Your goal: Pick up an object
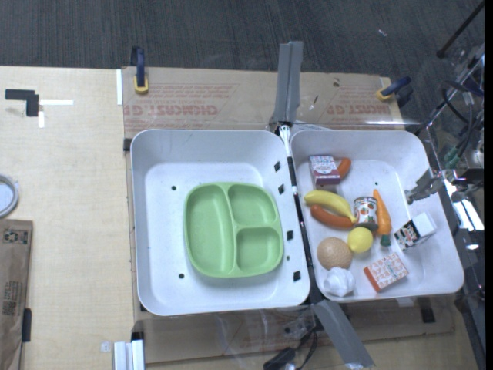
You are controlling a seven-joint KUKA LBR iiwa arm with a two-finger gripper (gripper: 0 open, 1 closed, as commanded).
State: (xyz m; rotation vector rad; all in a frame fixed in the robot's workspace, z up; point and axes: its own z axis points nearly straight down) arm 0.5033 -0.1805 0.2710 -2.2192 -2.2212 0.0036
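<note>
Hovering over the right bin's (431, 276) edge, the pincer (422, 193), fingers apart, sits above the small box (414, 232).

Pale wood bench top (62, 168) spans the scene. Dark grey carpet floor (192, 18) lies beyond its far edge. Cardboard sheet (208, 102) clamped on bench's far edge.

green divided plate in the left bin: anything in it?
Empty. All three compartments of the green plate show bare green. The banana, lemon and the other items lie in the right bin.
</note>
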